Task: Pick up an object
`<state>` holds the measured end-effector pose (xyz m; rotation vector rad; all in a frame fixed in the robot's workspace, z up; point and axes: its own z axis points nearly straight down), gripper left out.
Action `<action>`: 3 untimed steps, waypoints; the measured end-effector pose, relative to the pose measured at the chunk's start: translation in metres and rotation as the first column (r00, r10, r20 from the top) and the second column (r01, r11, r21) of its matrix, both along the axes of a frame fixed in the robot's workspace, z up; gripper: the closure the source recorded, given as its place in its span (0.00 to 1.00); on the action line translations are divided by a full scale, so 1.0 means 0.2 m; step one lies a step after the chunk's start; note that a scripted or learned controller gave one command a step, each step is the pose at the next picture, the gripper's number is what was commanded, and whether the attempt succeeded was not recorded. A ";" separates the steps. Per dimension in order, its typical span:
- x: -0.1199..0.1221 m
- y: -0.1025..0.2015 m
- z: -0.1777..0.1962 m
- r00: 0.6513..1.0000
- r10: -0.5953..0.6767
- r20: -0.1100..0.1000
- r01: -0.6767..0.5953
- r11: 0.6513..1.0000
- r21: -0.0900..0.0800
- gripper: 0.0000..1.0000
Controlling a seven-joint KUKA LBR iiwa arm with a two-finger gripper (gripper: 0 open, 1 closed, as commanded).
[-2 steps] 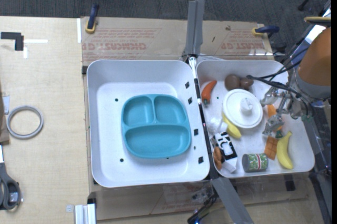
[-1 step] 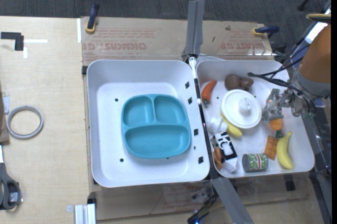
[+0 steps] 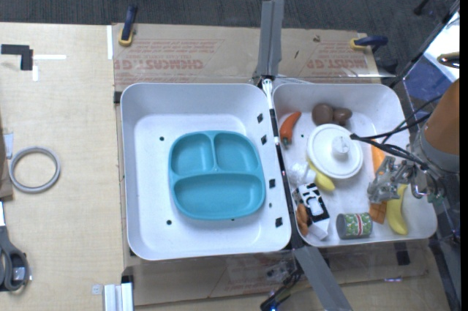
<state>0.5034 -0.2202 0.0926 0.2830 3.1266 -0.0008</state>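
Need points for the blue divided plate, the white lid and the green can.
blue divided plate (image 3: 217, 175): camera view, ridge where its compartments meet.
white lid (image 3: 335, 151): camera view, top face beside the knob.
green can (image 3: 355, 225): camera view, middle of its side.

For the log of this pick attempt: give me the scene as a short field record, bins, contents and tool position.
left bin: white bin holding a blue divided plate
right bin: white bin holding mixed items
right bin contents: round white lid, carrot, brown potato-like pieces, green can, banana
tool: tool low over the right bin's right side, beside the banana
tool grip: cannot tell
bench extras: tape roll left of the bins
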 end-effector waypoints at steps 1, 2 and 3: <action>0.01 0.00 0.00 1.000 0.001 0.005 -0.001 1.000 -0.001 0.00; 0.01 0.00 0.05 1.000 0.003 0.009 -0.003 1.000 -0.003 1.00; 0.02 0.00 0.05 1.000 0.003 0.008 -0.003 1.000 -0.002 0.00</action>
